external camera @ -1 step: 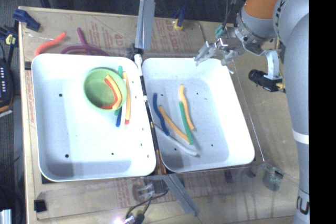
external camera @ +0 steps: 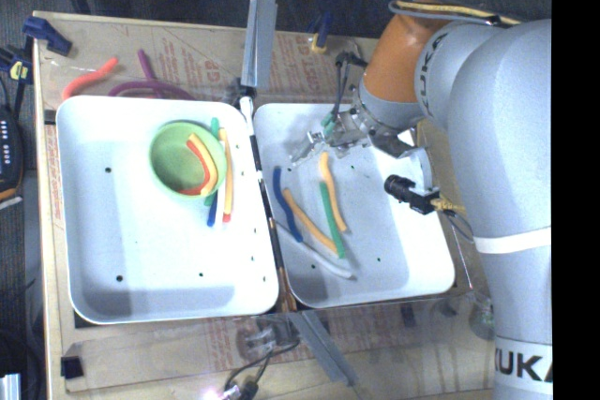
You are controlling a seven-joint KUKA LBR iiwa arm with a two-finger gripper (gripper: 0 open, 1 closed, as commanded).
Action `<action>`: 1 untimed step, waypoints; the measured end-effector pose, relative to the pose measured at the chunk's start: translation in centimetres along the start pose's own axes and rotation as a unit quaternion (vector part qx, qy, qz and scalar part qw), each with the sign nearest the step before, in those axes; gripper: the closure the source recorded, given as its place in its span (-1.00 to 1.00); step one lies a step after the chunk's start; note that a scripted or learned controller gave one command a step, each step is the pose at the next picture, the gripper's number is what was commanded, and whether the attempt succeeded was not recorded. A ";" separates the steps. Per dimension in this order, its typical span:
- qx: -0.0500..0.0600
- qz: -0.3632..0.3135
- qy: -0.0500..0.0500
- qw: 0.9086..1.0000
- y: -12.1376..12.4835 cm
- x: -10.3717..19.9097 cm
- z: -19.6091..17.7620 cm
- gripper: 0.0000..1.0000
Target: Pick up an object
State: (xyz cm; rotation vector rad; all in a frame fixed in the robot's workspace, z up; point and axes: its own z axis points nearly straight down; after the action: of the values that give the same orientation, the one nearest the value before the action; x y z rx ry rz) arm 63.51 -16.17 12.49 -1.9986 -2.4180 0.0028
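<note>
End effector (external camera: 323, 138) sits near the right bin's (external camera: 427, 272) back edge, grip unclear, above loose colored sticks (external camera: 323, 218).

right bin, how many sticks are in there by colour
In the right bin:
blue sticks: 2
orange sticks: 2
green stick: 1
white stick: 1
Total: 6, as far as the view shows; they overlap, so one could hide under another.
</note>
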 end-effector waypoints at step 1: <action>-0.002 -0.018 -0.001 1.000 0.5 -2.5 3.3 -1.00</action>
State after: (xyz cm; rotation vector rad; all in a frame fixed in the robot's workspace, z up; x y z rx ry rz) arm 64.47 -18.57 9.17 -1.9585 -2.4560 0.0005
